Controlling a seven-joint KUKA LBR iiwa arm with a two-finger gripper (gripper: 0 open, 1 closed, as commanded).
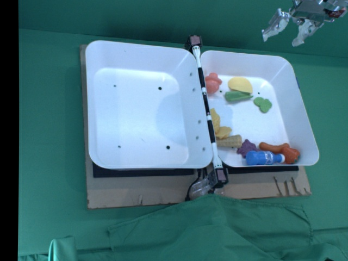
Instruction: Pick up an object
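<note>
My gripper hangs at the top right, above and beyond the far edge of the right bin, its two fingers spread open with nothing between them. In that bin lie several small toys: a red-orange piece, a yellow piece, a green pod, a green leafy piece, a yellow piece, a tan cone, a purple piece, a blue bottle and an orange piece. All lie well below the gripper.
The left bin stands beside the right one, with a white-and-black divider bar running between them. Both rest on a cardboard sheet. Green cloth is bunched at the front.
</note>
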